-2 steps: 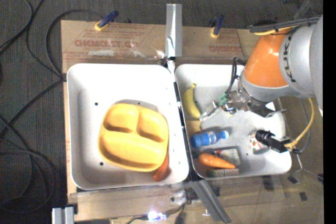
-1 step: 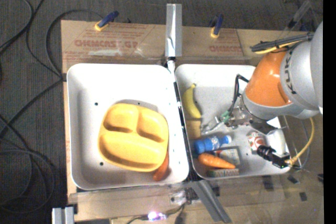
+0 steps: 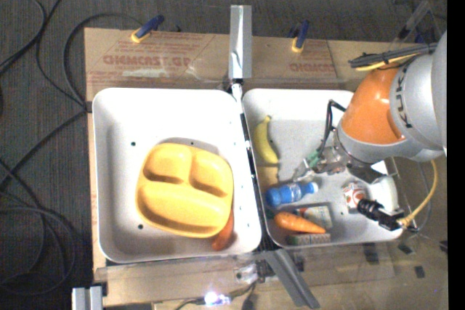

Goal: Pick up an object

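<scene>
The right bin (image 3: 290, 107) holds a yellow banana (image 3: 267, 141) along its left wall, a blue bottle (image 3: 290, 193) lying on its side, an orange carrot (image 3: 298, 223) at the front and a small printed box (image 3: 318, 214) beside the carrot. A small red-and-white object (image 3: 354, 194) lies further right. My gripper (image 3: 311, 165) hangs low inside this bin, just above and to the right of the bottle's cap end, and right of the banana. Nothing is visibly held by it.
The left bin (image 3: 109, 156) holds a yellow divided plate (image 3: 187, 189) with an orange object (image 3: 225, 236) poking out beneath its front right corner. The arm's orange band (image 3: 370, 116) and grey body cover the right bin's far right side. A cardboard sheet (image 3: 145, 58) lies behind the bins.
</scene>
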Available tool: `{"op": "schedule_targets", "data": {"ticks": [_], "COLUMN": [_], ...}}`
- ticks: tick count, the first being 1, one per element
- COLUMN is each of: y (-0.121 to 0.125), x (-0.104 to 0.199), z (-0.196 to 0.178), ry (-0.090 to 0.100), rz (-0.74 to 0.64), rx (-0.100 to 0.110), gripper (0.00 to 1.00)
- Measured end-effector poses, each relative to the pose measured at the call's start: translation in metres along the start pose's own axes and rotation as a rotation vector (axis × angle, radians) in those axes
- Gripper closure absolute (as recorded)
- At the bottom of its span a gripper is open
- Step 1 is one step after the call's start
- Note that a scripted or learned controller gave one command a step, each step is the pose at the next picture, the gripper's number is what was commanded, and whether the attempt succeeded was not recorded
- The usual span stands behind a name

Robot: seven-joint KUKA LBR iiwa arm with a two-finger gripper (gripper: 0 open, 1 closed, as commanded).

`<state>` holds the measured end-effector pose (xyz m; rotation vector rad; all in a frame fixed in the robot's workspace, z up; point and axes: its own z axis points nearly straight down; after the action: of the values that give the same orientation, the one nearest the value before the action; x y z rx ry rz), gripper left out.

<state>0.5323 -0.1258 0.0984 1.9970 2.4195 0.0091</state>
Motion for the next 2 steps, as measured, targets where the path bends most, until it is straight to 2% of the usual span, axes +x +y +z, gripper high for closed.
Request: {"op": "schedule_targets", "data": {"ticks": [1,2], "y": [0.000,-0.020], "x": [0.000,-0.013], "z": [0.000,0.009], "ry": [0.000,-0.006], "rz": [0.000,0.007], "rx": [0.000,-0.006], "gripper": [0.00,0.00]}}
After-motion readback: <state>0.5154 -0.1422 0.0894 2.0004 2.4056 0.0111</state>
